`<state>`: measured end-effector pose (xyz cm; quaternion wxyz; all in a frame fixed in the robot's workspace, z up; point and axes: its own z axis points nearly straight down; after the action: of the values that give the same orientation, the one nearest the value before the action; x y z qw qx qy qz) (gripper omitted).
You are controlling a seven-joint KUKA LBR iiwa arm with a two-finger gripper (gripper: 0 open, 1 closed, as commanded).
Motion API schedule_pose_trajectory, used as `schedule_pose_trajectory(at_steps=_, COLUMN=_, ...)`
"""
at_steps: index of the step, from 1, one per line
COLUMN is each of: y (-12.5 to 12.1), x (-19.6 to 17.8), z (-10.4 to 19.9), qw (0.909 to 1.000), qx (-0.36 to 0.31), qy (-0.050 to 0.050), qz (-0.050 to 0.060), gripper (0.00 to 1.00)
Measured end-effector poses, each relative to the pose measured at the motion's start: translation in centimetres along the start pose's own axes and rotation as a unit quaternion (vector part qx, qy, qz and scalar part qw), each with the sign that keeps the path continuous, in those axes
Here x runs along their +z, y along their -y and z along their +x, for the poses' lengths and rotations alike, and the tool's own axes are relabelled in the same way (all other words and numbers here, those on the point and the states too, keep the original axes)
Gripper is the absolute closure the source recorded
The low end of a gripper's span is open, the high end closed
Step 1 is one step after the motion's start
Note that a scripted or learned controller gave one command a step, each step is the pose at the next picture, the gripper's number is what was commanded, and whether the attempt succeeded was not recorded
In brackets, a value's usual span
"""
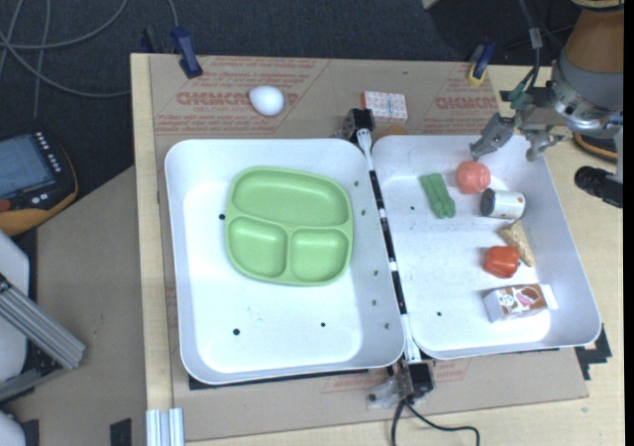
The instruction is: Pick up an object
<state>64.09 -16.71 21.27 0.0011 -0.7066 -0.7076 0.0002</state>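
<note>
Found the claw (507, 147) poised over the far edge of the right bin (565, 330), hung from the grey arm (586, 87) that reached in from the right. Saw its two fingers (488, 143) spread wide, with nothing between them.

Spotted a red ball (474, 175) just beside the claw, a little toward the camera and under the left-hand fingertip, though could not tell whether touching it. Noted a white cylinder (502, 203) with a dark end, on its side, just past the ball on the near side of the claw. Made out a green strip (436, 194) flat on the bin floor, left of the claw and slightly nearer the camera, apart from the ball. Counted three more things further toward the camera, well apart from the claw: a tan wedge (516, 239), an orange-red lump (501, 260) just beside it, and a small carton (516, 301) closest to the near rim.

Placed the left bin (198, 315) far left of the claw, with a green divided plate (289, 226) in it. Noticed a small patterned block (385, 105) on the board left of the claw, behind both bins, and a white egg-shaped thing (265, 99) further left again. Picked out a blue clamp (480, 61) beyond the claw on the board's far edge.
</note>
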Motion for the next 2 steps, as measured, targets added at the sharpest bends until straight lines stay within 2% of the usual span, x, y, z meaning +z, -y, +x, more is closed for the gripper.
schedule_pose_trajectory(at_steps=1, y=-2.4, x=10.4, z=0.5, qw=1.0, qx=0.0, qy=-0.001, qz=0.003, gripper=0.0)
schedule_pose_trajectory(at_steps=2, y=-2.6, x=12.8, z=5.1, qw=1.0, qx=0.0, qy=0.0, qz=0.0, gripper=0.0)
